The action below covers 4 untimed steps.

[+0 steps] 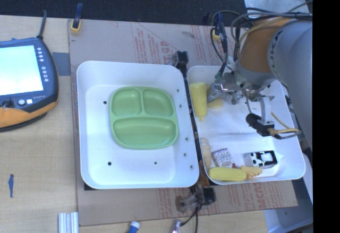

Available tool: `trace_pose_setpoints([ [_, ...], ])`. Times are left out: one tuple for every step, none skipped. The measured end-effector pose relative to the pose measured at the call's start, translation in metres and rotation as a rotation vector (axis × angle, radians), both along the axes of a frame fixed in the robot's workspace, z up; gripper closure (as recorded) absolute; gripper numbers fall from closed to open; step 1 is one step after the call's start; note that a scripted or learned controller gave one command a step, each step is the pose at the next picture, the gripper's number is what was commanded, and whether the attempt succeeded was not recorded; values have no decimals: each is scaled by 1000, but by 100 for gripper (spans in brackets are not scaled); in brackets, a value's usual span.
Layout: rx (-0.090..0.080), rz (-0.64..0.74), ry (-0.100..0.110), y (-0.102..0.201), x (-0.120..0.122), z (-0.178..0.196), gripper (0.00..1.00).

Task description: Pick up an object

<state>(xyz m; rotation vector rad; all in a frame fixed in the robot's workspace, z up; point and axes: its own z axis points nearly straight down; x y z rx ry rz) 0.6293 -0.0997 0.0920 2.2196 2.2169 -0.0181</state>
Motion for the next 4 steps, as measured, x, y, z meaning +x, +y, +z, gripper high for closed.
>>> trace_pose_setpoints([
  [9,5,-3,3,27,0,0],
  [11,6,-1,7,26,0,0],
  [10,6,-3,6,27,0,0],
  [11,6,-3,7,27,0,0],
])
